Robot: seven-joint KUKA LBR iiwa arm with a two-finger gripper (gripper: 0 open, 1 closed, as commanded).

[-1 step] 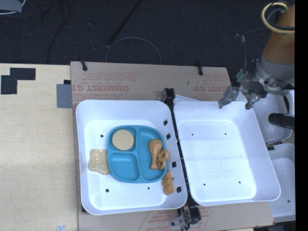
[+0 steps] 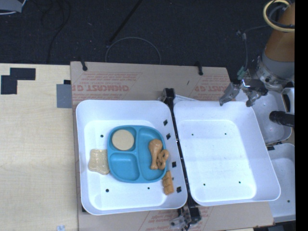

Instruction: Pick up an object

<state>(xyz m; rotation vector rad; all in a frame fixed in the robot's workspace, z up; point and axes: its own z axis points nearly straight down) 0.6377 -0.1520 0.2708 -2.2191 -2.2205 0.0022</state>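
Up beyond the far right corner of the right bin (image 2: pixel 269 150), the arm (image 2: pixel 278 47) hangs with its wrist tilted down and toward the bins — the orange band above, grey metal housing below. Its gripper (image 2: pixel 239 96) sits just past that bin's far rim, the two dark fingers splayed apart with nothing between them, one pointing toward the bin's rim, the other nearer the arm.

Both bins are shallow, glossy white plastic with rounded corners and small dark holes in their floors. The left bin (image 2: pixel 91 114), beside the right bin and joined to it by a black clip strip, bears a blue tray (image 2: pixel 126 167) — smooth, rounded, split into three compartments. A flat, pale tan disc (image 2: pixel 122 139) lies in the tray's far compartment; a knobbly, golden-brown pretzel-like piece (image 2: pixel 158 154) fills the compartment closest to the right bin. A pale beige, lumpy slice (image 2: pixel 98 161) lies on the bin floor against the tray's edge farthest from the right bin, and a small brown chunk (image 2: pixel 167 182) rests at the tray's near corner, close to the clip strip
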